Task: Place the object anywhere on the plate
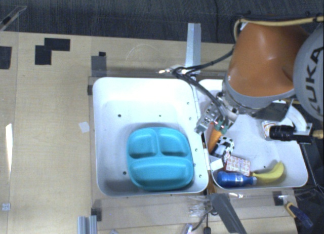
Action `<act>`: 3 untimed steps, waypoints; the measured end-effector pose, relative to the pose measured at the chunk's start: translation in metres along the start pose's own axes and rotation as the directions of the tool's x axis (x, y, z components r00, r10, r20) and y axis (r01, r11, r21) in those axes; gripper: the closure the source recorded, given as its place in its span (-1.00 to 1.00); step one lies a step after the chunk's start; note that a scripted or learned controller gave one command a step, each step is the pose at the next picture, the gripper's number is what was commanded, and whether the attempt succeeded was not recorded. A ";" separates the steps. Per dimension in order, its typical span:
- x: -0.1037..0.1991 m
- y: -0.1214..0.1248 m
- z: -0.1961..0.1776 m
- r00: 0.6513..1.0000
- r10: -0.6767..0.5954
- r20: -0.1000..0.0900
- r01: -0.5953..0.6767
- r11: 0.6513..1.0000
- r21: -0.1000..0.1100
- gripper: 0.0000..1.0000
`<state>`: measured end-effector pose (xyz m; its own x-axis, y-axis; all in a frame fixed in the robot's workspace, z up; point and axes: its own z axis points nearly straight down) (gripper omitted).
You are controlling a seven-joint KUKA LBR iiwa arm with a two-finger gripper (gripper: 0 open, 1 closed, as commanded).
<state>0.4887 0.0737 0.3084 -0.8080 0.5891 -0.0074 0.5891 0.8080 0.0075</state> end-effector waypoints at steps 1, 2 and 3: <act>0.000 0.000 0.000 1.000 -0.001 0.000 0.001 1.000 0.000 -1.00; 0.000 0.000 0.000 1.000 -0.001 0.000 0.001 1.000 0.000 -1.00; -0.001 0.002 -0.011 1.000 -0.006 0.006 0.006 1.000 -0.005 1.00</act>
<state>0.4907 0.0750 0.3199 -0.8116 0.5841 -0.0136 0.5839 0.8117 0.0129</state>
